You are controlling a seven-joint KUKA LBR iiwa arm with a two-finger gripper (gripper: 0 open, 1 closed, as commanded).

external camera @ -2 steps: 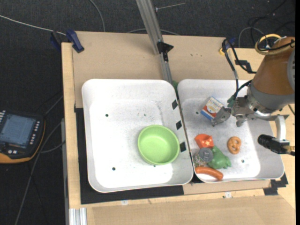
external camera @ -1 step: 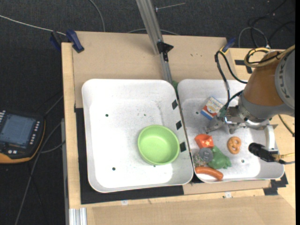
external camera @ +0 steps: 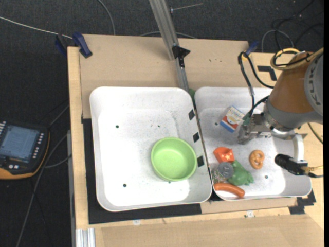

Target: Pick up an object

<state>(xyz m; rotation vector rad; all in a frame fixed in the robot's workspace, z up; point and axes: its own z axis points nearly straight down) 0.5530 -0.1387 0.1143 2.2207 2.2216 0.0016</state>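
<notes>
The pincer hangs low in the right bin, just beside a small red, white and blue carton; I cannot tell how it is set. To lift the carton it should centre over it, clear of the orange pieces. No label is legible.

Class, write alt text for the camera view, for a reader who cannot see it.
A grey-and-orange robot arm reaches from the right, its hand low in the right white bin beside a small blue-and-white box, with several small toys nearer the front. The left bin holds a green bowl.
</notes>
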